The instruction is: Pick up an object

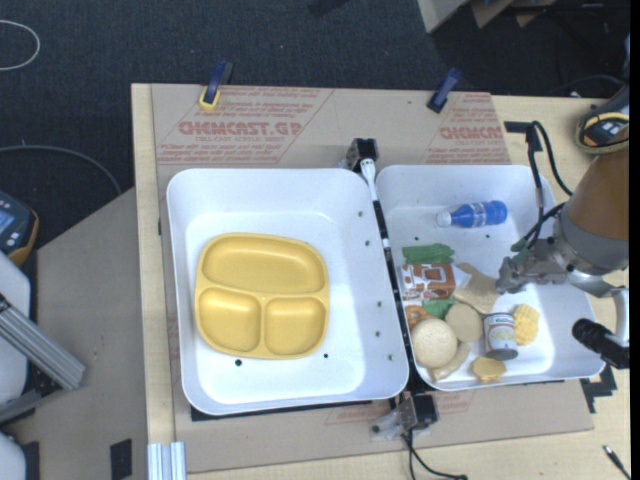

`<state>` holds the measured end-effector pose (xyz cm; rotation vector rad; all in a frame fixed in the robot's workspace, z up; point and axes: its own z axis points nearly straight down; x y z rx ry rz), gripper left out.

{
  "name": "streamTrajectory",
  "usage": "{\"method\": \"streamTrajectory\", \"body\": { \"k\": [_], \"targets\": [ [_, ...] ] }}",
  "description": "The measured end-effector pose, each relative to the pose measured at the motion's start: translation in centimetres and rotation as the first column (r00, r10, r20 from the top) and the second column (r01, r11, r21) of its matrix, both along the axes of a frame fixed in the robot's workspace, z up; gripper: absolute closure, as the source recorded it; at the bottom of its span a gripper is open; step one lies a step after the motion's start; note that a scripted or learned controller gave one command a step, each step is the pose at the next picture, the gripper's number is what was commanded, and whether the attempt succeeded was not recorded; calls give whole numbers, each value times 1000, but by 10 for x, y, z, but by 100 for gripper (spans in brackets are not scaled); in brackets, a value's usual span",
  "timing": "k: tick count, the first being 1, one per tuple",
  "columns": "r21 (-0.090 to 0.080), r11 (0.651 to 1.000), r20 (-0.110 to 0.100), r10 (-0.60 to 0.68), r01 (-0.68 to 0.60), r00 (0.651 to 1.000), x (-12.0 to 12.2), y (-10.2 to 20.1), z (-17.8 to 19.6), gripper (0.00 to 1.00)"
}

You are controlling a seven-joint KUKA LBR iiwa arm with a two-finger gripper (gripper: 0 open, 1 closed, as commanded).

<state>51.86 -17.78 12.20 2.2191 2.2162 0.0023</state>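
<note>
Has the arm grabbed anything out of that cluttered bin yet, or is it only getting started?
Nothing looks picked up yet. The gripper is low inside the right bin, among the clutter beside the small can and yellow corn. The blue bottle lies apart, untouched. Grasping and lifting an object remain. The yellow tray sits in the left bin.

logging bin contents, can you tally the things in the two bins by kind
Yellow divided tray: 1
Blue bottle: 1
Small can: 1
Printed carton: 1
Play food pieces, roughly, since they overlap (corn, round bun, others): 5
Total: about 9
</note>
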Motion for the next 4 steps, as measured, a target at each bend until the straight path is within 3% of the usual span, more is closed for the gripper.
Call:
{"method": "streamTrajectory", "body": {
  "k": [2, 4],
  "targets": [
    [-1, 1000, 3, 3, -3, 1000, -2, -11, 105, 100],
    [6, 1000, -6, 8, -8, 1000, -5, 97, 107, 100]
  ]
}}
